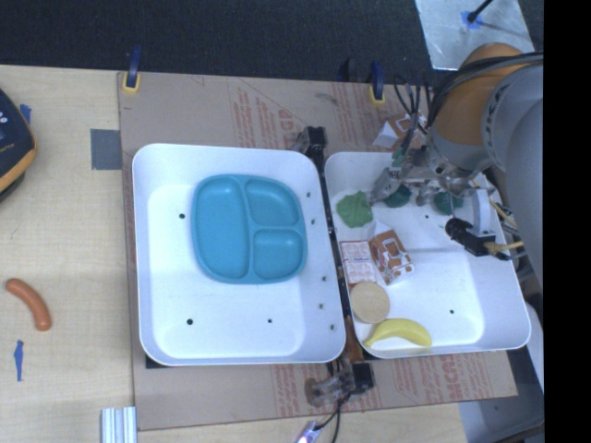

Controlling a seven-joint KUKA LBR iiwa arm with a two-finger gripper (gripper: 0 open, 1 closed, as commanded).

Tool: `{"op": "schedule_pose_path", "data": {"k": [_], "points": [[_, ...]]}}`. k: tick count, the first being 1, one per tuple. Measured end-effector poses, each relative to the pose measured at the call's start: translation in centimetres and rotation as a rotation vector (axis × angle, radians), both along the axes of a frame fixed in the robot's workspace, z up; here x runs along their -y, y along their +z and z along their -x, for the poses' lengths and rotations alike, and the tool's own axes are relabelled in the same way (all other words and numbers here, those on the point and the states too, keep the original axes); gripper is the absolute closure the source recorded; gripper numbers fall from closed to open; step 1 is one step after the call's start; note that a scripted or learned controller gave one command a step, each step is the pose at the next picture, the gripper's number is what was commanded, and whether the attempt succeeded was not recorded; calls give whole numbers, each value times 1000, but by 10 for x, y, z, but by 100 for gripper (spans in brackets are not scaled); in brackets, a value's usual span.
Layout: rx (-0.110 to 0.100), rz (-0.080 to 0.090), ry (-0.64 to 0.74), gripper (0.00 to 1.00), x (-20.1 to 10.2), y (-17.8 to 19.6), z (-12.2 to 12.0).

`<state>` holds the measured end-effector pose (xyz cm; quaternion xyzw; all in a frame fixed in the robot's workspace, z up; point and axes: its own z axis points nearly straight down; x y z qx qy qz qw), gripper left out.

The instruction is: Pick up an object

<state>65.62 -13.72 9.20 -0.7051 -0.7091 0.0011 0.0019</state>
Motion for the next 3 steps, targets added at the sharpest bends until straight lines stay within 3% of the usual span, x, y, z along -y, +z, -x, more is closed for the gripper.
{"op": "schedule_pose_path", "data": {"k": [1,2,3], "points": [[0,2,-2,0,-26,0,74],[0,2,-1,0,-21,-1,125],[3,2,-2,0,47,0,41]]}}
